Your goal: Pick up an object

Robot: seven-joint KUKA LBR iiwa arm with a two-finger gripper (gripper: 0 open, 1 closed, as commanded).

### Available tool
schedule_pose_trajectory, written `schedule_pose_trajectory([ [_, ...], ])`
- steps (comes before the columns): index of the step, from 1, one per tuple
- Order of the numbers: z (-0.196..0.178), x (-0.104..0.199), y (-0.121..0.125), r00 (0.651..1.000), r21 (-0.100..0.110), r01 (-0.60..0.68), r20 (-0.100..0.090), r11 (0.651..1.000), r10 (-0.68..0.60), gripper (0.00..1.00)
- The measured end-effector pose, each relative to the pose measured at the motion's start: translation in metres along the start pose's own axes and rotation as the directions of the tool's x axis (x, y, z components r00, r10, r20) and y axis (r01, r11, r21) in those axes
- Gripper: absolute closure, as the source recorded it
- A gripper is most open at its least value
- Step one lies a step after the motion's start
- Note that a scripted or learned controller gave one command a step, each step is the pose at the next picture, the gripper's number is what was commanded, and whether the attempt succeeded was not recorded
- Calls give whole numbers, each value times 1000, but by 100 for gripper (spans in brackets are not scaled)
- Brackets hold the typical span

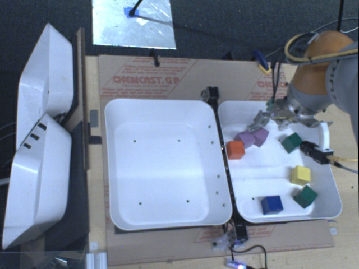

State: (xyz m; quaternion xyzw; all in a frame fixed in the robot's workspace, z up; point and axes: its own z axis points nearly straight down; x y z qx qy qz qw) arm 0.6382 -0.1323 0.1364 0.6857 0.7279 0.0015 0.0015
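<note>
My gripper (261, 122) reaches down into the back part of the right bin (335, 205), just above and touching or nearly touching a purple block (252, 138). An orange block (235, 149) lies just left of the purple one, near the bin's left wall. A green block (291, 142) lies to the right of the gripper, under the arm's wrist. Toward the front of the bin lie a yellow block (300, 175), a second green block (305, 196) and a blue block (271, 204).
The left bin (162, 103) stands beside the right one, sharing a narrow divide. A black cable connector (314, 151) hangs over the right bin's right side. Two spare white bins (39, 150) lean at the far left. A shiny metal sheet (133, 14) lies behind the bench.
</note>
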Motion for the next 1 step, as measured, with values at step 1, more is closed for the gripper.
schedule_pose_trajectory([
  [1, 52, 10, 36, 998, 6, -58, 0, 998, 58, 0],
])
